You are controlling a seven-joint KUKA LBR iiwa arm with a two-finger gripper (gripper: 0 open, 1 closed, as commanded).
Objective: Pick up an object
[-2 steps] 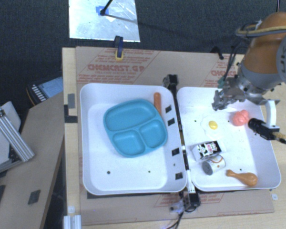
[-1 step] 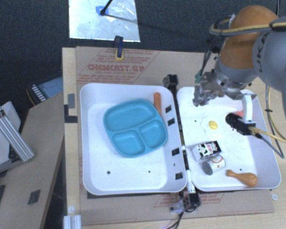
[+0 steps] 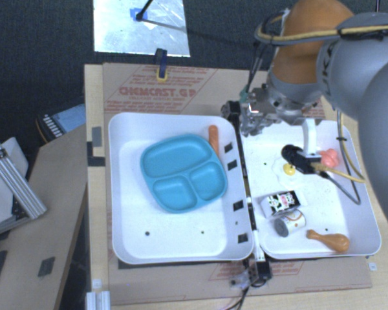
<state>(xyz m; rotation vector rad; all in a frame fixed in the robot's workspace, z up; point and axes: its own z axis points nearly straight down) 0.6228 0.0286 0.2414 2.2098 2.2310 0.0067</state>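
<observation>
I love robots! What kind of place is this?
Probably a robot testing lab: a grey robot arm reaches over a white bin with a toy-like drumstick, beside another bin holding a blue plate.

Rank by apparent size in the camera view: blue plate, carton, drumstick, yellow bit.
1. blue plate, largest by far.
2. carton and drumstick: they look about alike, so I won't rank one over the other.
3. yellow bit, smallest.

You have 2 bins (image 3: 129, 237), 1 blue plate (image 3: 181, 173), 1 orange stick (image 3: 213, 137), 1 carton (image 3: 281, 203), 1 can (image 3: 290, 223), 1 drumstick (image 3: 330, 239), 1 pink toy (image 3: 330, 157) and 1 yellow bit (image 3: 288, 169).
</observation>
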